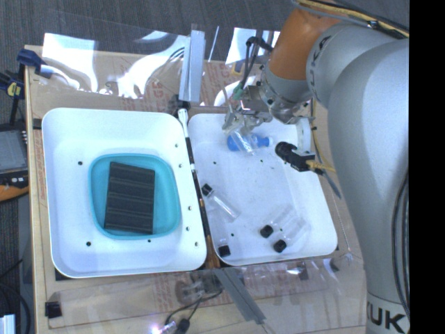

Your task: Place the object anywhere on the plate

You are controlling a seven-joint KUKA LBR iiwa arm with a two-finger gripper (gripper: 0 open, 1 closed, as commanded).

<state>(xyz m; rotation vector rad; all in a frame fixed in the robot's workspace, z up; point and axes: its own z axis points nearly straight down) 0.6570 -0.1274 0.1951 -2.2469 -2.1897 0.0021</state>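
Apparently crosswise: blue bottle (247,142)

I work in a robotics lab. Below my fingers stands a wooden bench (97,301) with two shallow white bins (62,186), taped and clamped in place. Behind my fingers are clear plastic sheets (90,61). Far to the left of them, cables and tools (14,82) lie over a grey carpet floor (139,5).
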